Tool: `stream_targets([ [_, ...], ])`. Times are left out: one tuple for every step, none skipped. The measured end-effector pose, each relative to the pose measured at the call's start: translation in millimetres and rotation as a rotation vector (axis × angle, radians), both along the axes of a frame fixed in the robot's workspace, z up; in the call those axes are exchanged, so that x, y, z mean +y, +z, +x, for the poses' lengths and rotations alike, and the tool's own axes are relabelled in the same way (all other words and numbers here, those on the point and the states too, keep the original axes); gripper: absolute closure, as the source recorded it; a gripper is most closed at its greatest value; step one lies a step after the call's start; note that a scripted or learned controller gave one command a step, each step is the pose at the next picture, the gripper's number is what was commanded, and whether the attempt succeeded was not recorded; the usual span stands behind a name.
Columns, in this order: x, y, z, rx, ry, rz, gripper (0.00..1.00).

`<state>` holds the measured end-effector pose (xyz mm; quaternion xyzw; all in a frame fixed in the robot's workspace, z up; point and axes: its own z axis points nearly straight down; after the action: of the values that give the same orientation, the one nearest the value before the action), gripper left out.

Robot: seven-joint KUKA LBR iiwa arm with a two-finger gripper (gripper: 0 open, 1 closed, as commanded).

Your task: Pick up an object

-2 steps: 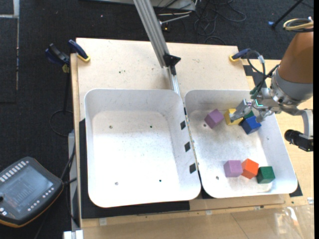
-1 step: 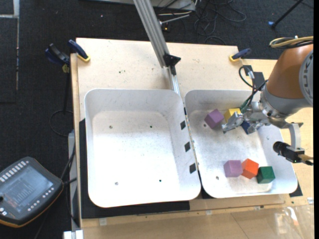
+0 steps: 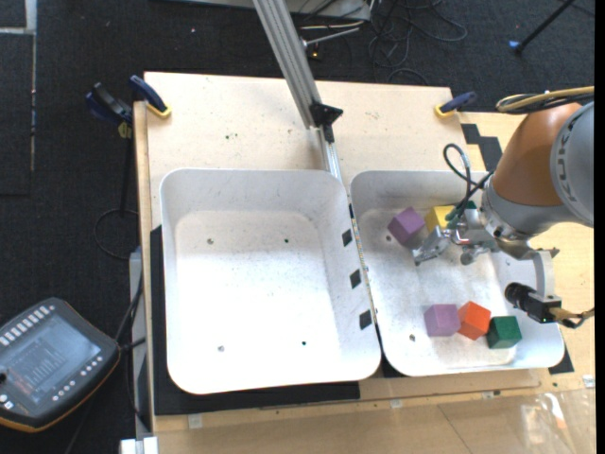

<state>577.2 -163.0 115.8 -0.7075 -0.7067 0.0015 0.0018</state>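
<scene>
Bins: left bin [image 3: 189, 253] on my left, blocks in right bin [image 3: 402, 343].
Purple cube [image 3: 407, 225]: touching the gripper's left side, my nearest target.
Gripper [image 3: 437, 246]: low over right bin; finger state, I cannot tell.

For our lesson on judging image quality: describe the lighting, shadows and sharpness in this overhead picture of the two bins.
Camera view: even, bright light, and the white left bin looks nearly washed out, with soft shading along its walls; the blocks in the right bin cast faint shadows; the purple block and green block have fairly crisp edges, while the gripper looks slightly smeared; the floor beyond the bench is dark.
</scene>
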Motion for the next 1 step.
stream_targets([
  [0.5, -21.9, -0.3, -0.002, 0.001, 0.0, 0.0],
])
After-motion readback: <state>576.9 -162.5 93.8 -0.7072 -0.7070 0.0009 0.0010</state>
